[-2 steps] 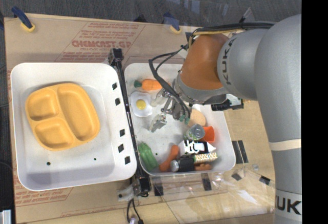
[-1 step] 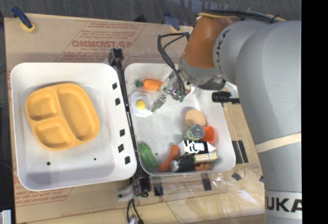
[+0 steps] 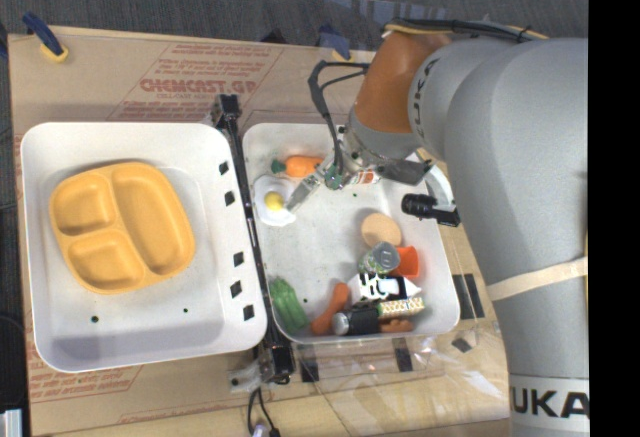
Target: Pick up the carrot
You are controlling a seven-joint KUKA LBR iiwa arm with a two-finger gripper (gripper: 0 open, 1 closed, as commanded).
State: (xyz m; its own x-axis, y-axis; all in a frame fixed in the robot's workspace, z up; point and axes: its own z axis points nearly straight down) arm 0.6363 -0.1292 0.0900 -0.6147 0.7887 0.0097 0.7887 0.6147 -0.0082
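The carrot (image 3: 301, 166), a short orange piece with a green tuft at its left end, lies near the far wall of the right bin (image 3: 330, 235). My gripper (image 3: 308, 185) reaches in from the right and hangs just in front of the carrot, its tip pointing down-left toward a toy fried egg (image 3: 272, 201). It sits right beside the carrot, and the view does not show the carrot in its hold. The grey arm and its orange band cover the bin's far right corner.
The right bin's near half holds a tan disc (image 3: 380, 228), a small can (image 3: 381, 257), a green vegetable (image 3: 287, 303), an orange-red stick (image 3: 329, 309) and a dark packet (image 3: 385, 287). In the left bin (image 3: 130, 325) lies a yellow divided plate (image 3: 120, 225).
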